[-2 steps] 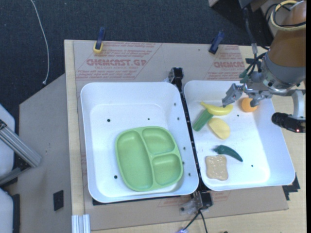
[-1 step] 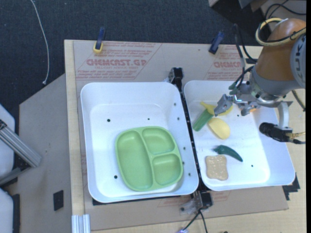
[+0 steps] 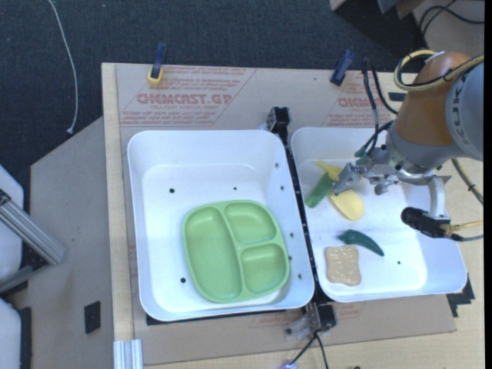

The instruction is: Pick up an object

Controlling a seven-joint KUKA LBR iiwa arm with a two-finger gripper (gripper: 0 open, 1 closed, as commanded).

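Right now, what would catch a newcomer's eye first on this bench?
The light green divided plate lying in the left bin stands out most. Next, the grey arm with its orange band reaches into the right bin, its gripper low over a yellow item and a green one. Nearer the camera lie a dark green pepper and a tan cracker-like piece.

Light is bright and even, falling from above. The white bins [image 3: 211,156] come close to washing out, and their rims glare mildly. Shadows are soft and short: a faint one lies under the green tray [image 3: 234,248], another below the arm [image 3: 430,114]. The dark floor [image 3: 192,14] loses detail. Focus is fair, with slight softness and grain throughout.
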